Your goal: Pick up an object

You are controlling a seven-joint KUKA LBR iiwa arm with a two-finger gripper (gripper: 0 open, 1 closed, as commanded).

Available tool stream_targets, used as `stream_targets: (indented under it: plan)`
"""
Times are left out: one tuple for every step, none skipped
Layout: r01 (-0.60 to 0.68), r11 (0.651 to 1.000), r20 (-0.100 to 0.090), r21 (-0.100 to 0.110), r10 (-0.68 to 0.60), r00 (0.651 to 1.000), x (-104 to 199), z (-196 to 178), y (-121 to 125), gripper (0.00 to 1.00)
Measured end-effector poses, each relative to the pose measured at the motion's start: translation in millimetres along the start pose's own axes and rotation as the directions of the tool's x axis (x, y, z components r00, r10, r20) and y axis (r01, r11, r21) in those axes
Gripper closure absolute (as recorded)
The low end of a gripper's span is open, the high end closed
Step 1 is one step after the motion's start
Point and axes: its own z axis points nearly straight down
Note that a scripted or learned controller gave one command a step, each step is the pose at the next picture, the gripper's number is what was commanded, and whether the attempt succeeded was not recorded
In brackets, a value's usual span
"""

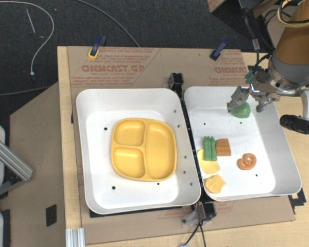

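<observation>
- Bench (pixel 72 138): carries two white bins side by side, clamped by two blue clips along the 12 o'clock edge.
- Left bin (pixel 92 184): one yellow three-compartment plate (pixel 144 149) near its centre; bare white floor rings it on every side.
- Right bin (pixel 278 158): five small items.
- One green round object (pixel 242 110) at 12 o'clock, close to the far wall.
- One green ridged piece (pixel 209 148) and one brown block (pixel 223 147), touching, toward 9 o'clock near the wall shared with the other bin.
- One pale yellow disc (pixel 209 166), partly under the green piece.
- One yellow cracker-like piece (pixel 215 183) at 7 o'clock, near the front rim.
- One orange ring (pixel 246 161) near centre, well apart from the walls.
- Claw (pixel 250 103): spread, fingers either side of the green round object; whether they touch it is unclear.
</observation>
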Motion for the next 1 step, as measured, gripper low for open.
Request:
stream_targets:
  plan:
    - [0.002, 1.0, 0.002, -0.012, -0.002, 1.0, 0.2, -6.2, 2.2, 0.0]
